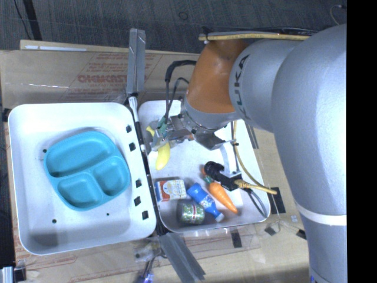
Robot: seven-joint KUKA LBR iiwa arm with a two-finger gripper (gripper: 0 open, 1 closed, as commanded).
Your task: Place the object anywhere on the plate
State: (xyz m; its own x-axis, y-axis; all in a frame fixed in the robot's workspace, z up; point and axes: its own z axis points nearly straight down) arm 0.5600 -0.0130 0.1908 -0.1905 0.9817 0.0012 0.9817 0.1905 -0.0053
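Banana (162,155) lies in the right bin (259,211), against its 9 o'clock wall, just below the gripper (163,130); you can't tell how its fingers stand. Blue plate (88,168) sits in the left bin (35,122). Carrot (224,198), bottle (205,201), can (191,212) cluster toward 5 o'clock.

- The plate (87,168) is a light blue, rounded tray with three compartments: one long one along its 11 o'clock side and two smaller ones toward 5 o'clock. It lies flat and turned at a slant in the left white bin (35,122), with nothing on it.
- The banana (162,155) is a small yellow piece lying in the right white bin (259,208), close to that bin's 9 o'clock wall. It points roughly from 12 to 6 o'clock, its upper end under the gripper (166,130).
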